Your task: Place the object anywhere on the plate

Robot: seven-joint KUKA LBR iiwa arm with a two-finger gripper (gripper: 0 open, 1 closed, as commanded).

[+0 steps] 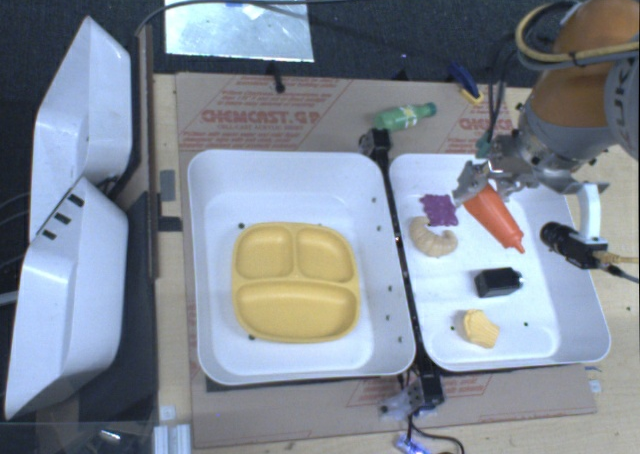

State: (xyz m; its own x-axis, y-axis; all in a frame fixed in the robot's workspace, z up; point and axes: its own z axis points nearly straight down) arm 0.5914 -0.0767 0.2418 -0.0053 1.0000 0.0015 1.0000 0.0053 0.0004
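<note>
Cardboard covers the table (300, 112) under two white bins: the left bin (215, 242) holds a yellow plate (296, 280), the right an orange carrot (496, 219) just beside the gripper (478, 182). Whether its grip is open or closed, I cannot tell. A good pick would probably centre on the carrot's thick end before crossing to the plate.

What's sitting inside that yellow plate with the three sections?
All three sections of the yellow plate show bare yellow surface, fully visible. The toys, namely the orange carrot, purple piece and croissant, lie in the right bin.
</note>
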